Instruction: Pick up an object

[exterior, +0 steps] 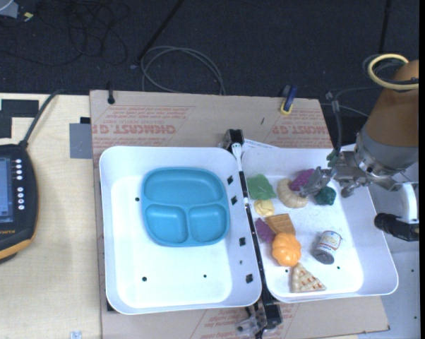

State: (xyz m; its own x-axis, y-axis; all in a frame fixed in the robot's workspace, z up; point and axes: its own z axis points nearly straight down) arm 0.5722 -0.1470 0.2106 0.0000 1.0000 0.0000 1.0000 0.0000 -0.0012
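The right bin (371,221) holds several toy foods. Among them are a green piece (260,187), a purple grape bunch (304,179), a beige round piece (291,197) and a dark green piece (327,196). A yellow piece (264,207), a tan cracker (279,223), a purple piece (264,231), an orange fruit (286,249), a small can (327,246) and a waffle wedge (305,280) lie nearer the front. My gripper (323,177) is low at the bin's back right, right next to the grape bunch and just above the dark green piece.
The left bin (121,260) carries a blue divided tray (185,206). A black divider (244,217) runs between the bins. A teach pendant (4,200) lies at the far left, and cables (181,66) lie behind the bench.
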